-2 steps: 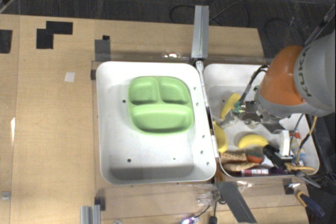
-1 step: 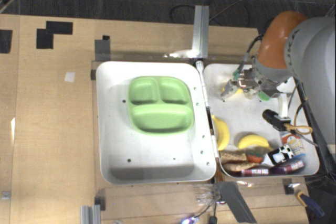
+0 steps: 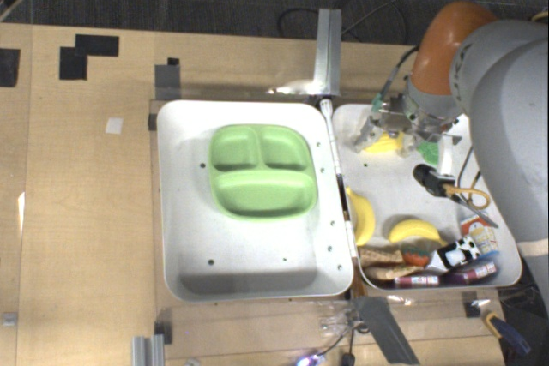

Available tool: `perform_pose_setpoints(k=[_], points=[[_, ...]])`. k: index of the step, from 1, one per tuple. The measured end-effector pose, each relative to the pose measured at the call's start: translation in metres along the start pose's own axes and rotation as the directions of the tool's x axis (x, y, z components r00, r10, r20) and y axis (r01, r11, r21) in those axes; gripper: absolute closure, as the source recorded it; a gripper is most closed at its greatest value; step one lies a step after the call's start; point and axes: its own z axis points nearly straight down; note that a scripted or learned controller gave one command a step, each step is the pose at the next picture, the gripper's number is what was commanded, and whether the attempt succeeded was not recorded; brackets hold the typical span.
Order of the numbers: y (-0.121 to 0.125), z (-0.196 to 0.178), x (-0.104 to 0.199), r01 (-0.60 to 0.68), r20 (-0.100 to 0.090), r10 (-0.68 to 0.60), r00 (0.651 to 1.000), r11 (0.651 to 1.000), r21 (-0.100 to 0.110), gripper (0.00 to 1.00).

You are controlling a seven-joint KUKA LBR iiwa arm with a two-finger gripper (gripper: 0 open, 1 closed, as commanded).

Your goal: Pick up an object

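Two shallow white bins sit side by side on the wooden tabletop [image 3: 77, 210]. The left bin [image 3: 184, 270] holds a green divided tray [image 3: 261, 169], lying flat near its middle. The right bin [image 3: 386, 184] carries a scatter of things: a banana [image 3: 364, 217] against its left wall, a yellow lemon-like piece [image 3: 414, 231] just beside it, and a cluster of dark and red items along the near edge, too jumbled to name. The grey arm [image 3: 506, 116], with its orange band [image 3: 448, 43], reaches in from the right, and the hand [image 3: 390, 131] is down at the far end of the right bin, right over a small yellow object [image 3: 383, 146]. Whether the hand is open or closed on that object, I cannot tell.
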Motion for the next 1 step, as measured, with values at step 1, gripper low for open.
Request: perform_pose_setpoints(k=[1], points=[[-0.0017, -0.0071, 0.0002, 0.007, 0.001, -0.007, 1.0, 1.0, 0.009, 1.0]])
